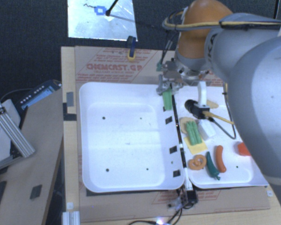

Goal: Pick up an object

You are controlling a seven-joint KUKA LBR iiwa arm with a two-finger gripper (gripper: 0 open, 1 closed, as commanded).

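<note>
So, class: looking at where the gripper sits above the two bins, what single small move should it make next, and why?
Probably lift straight up a little. The gripper sits near the divider between the bins, with a green strip hanging from it, seemingly between its fingers. Raising it would show whether the grip is real. The other items, like the green ridged piece and the pretzel, lie in the right bin.

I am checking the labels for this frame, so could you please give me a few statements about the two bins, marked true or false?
1. The toys lie in the right bin. True.
2. A green ridged block rests on a yellow slab. True.
3. The gripper hangs over the middle of the left bin. False: it is at the divider between the bins, near the far end.
4. The red sausage stands upright. False: it lies flat.
5. A pretzel lies beside a dark green toy. True.
</note>
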